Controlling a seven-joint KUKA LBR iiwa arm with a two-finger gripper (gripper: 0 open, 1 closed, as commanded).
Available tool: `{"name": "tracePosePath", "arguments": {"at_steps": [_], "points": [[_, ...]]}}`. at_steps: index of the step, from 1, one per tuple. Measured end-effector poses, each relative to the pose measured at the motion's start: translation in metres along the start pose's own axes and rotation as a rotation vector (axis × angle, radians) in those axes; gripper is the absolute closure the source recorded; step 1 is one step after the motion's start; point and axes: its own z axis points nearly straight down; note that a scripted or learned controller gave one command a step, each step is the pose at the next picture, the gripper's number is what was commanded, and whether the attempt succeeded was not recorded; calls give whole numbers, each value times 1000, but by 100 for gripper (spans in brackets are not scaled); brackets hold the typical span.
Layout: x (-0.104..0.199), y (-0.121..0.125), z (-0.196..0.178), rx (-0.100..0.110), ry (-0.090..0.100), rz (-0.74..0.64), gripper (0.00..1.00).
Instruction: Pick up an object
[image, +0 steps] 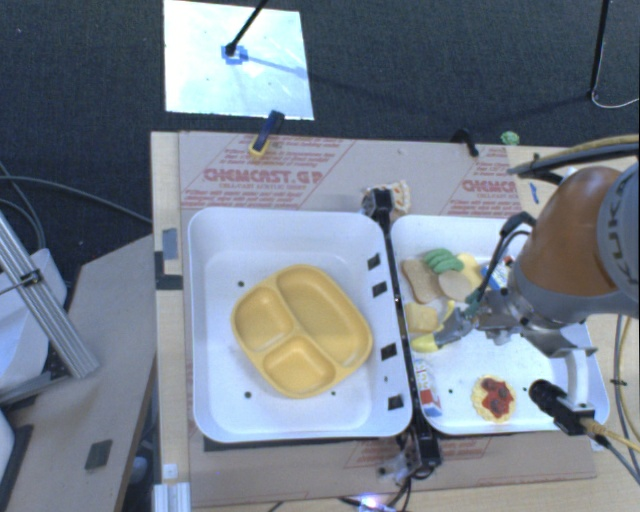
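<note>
gripper (455, 328) low in the right bin (600, 400), at the toy food pile (437, 280) beside the divider; can't tell its grip or any hold. nothing visibly lifted, pick still to do. yellow tray (300, 328) beyond the divider.

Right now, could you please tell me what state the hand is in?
Hand: low over the right bin beside the toy food pile; open or shut cannot be told, nothing visibly held.
</note>
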Motion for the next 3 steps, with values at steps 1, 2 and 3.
{"name": "tracePosePath", "arguments": {"at_steps": [1,2,3], "points": [[-21,27,69,1,0,-3,0],[73,22,-4,-7,5,-16,0],[68,22,-11,-4,2,-10,100]]}}
